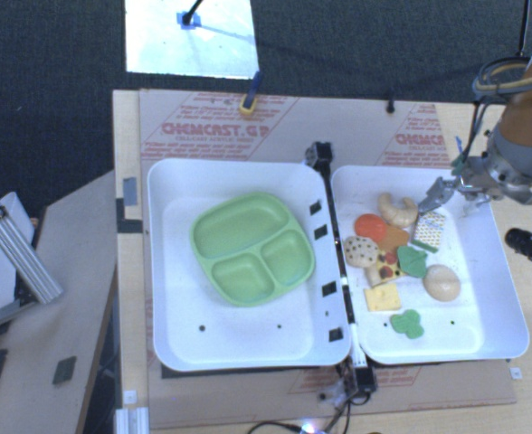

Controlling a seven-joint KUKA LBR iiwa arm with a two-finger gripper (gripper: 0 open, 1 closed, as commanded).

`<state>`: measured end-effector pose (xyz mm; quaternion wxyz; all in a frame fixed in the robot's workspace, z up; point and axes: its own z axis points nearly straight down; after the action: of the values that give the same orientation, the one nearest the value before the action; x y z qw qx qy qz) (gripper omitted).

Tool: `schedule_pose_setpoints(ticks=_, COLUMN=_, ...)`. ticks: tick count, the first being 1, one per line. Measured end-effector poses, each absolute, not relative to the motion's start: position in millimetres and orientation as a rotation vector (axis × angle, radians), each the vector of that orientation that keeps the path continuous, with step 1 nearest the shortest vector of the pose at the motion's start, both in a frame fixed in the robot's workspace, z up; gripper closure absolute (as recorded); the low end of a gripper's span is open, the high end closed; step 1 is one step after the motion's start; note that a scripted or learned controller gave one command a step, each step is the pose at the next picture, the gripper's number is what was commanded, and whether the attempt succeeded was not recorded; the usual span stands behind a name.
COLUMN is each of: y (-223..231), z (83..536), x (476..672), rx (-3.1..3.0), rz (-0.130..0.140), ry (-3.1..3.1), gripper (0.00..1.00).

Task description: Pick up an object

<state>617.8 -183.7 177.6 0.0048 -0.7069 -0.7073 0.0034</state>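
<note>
Nearest the camera, the front rim of the left bin (248, 365) is seen, and inside that bin a green divided plate (252, 247) lies with its three compartments bare. Past the black divider (334, 251) between the bins, the right bin (501, 342) holds a close cluster of toy foods: a spotted cookie (360, 251), an orange-red piece (372, 227), a tan knobbly piece (397, 210), a yellow cheese slice (383, 297), a green clover-like piece (408, 324), a green leaf shape (412, 260), a pale egg-like piece (441, 282) and a small dotted white card (430, 231). The gripper (442, 191) hangs at the far right of the cluster, just above the card's upper end, and the card is judged the likeliest target. Whether the fingers stand wide or narrow cannot be told from this view, and nothing is seen between them. The card's long axis runs from upper right to lower left, its upper end pointing toward the gripper and its lower end touching the leaf shape. For a sound grasp, the fingers should be closed across the card's short width, square to that axis. The descent should be kept clear of the tan piece just beside it, since close neighbours could be nudged or caught.
</note>
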Motion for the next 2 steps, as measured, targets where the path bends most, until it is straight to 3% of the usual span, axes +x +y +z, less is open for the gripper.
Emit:
schedule_pose_setpoints(ticks=1, y=-183, z=186, x=621.0, rx=-2.219, rz=-0.001, ry=-2.226, gripper=0.0)
schedule_pose_setpoints(ticks=2, y=-180, z=124, x=618.8, rx=-2.218, rz=0.001, ry=-2.223, gripper=0.0)
